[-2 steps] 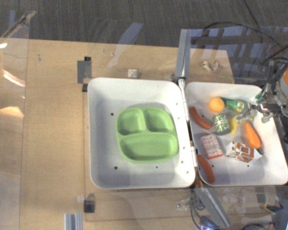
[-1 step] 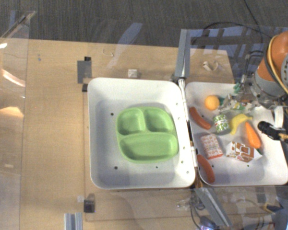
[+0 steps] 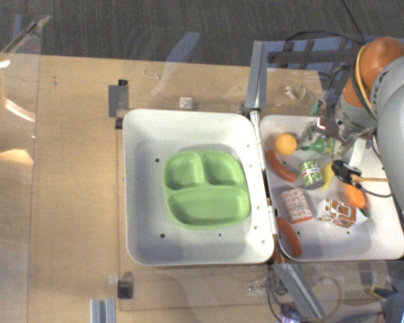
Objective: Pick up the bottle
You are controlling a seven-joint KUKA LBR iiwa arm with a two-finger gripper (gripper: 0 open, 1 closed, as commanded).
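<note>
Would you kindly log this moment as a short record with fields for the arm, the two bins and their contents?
arm: grey, orange band, over the right bin's far end
gripper: above the bottle, fingers unclear
left bin: holds a green divided plate
right bin: bottle, orange ball, two sausages, green can, small cartons
task state: bottle not yet seen held

Right bin (image 3: 390,247) crowded — sausages (image 3: 281,165), can (image 3: 311,172), cartons (image 3: 296,205), left bin's rim (image 3: 141,200) open
</note>
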